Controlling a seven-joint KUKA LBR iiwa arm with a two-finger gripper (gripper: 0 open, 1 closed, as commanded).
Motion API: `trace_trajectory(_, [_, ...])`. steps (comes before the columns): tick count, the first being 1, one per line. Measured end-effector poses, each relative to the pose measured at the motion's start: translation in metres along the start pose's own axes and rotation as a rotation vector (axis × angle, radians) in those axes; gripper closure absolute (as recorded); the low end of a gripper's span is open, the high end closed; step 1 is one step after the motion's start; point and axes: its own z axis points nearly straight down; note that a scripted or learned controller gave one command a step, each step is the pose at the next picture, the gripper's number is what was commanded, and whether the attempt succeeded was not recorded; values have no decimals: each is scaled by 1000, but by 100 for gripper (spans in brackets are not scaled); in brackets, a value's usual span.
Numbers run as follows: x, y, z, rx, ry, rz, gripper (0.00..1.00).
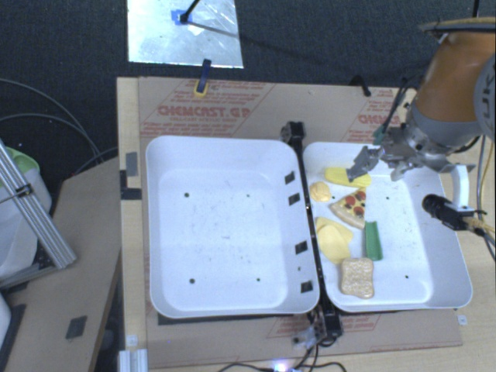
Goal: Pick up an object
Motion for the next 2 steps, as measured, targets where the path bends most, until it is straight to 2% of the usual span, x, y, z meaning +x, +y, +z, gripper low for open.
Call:
trace_trajectory(1, [0, 55, 72, 2, 0, -3, 0])
trace_trajectory(2, [30, 79, 49, -5, 1, -5, 0])
